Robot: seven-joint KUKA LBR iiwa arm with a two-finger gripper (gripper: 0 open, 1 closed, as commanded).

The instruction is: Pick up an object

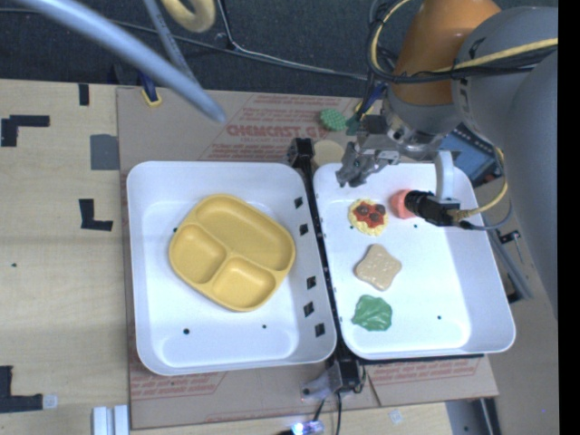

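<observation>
My gripper [356, 169] hangs over the far left part of the right bin [471, 320], just above and left of a small yellow round piece with red topping [368, 215]. Nothing shows in its grasp. A tan toast-shaped piece [377, 267] lies in the middle of that bin. Nearer the front lies a green leafy piece [372, 313]. A small red round thing [400, 203] sits to the right of the yellow piece.
The left bin [149, 333] holds a yellow divided tray [231, 252]. Black clips [311, 279] line the wall between the bins. A green knobbly thing [333, 119] lies on the cardboard behind the bins. The arm [471, 53] covers the far right.
</observation>
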